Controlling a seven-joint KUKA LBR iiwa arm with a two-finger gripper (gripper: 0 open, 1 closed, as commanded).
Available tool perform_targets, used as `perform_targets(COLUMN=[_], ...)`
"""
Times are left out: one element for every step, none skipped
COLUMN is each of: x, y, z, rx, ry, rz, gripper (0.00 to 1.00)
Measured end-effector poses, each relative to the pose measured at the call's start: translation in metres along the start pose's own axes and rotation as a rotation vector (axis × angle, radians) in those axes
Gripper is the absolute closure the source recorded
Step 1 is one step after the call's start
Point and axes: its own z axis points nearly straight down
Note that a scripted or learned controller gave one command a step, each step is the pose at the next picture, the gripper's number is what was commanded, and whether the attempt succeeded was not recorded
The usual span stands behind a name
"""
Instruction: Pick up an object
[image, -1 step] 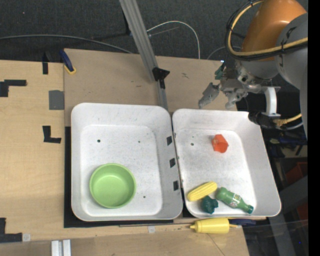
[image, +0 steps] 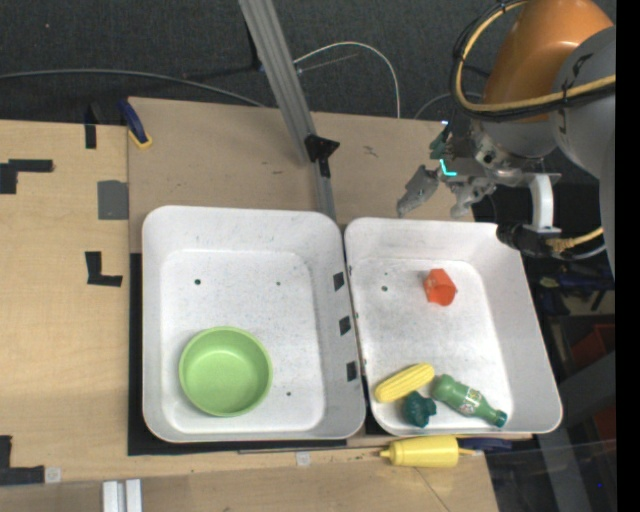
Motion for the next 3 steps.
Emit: perform_targets(x=[-0.009,-0.004,-0.009], y=[0.001,-0.001,-0.006], z=[0.049,0.094,0.14], rx=[0.005,0.005,0.005], ry=[-0.002,-0.001,-0.001], rz=[0.001,0.001,0.001], gripper=[0.0,0.0,0.0])
